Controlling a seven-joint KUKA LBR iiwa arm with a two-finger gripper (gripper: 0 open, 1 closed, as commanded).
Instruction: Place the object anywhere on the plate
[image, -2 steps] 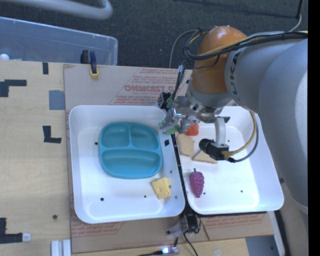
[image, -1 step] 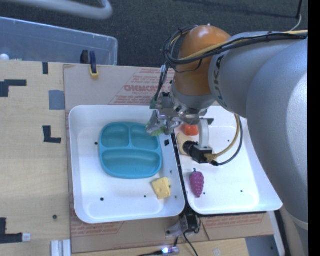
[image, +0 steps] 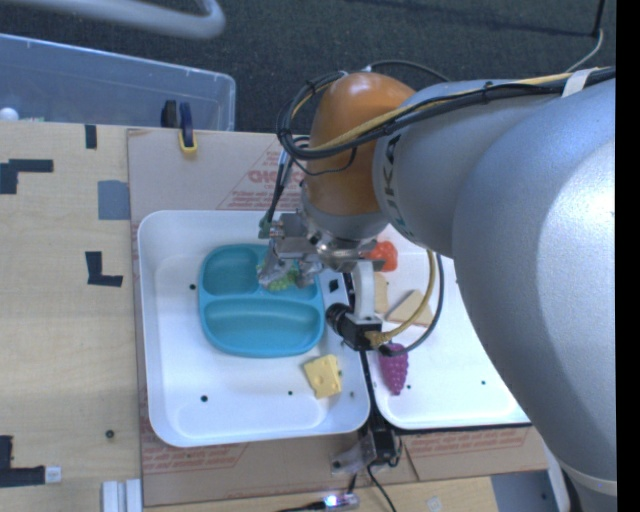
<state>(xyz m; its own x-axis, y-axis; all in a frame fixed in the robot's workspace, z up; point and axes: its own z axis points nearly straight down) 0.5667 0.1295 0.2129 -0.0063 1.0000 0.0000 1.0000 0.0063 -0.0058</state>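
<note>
Jaws (image: 282, 272) low over blue plate (image: 255, 325), green object (image: 284, 283) beneath

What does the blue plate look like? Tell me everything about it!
The blue plate looks like smooth light-blue plastic with rounded corners and a raised rim. Ridges split it into compartments: a long one along the near side and a smaller one at the far left. It lies flat in the left white bin, toward the far side. The gripper hangs over its far right part, hiding that corner, with something greenish there. A yellow cheese wedge lies apart from it, near its right corner.
</note>
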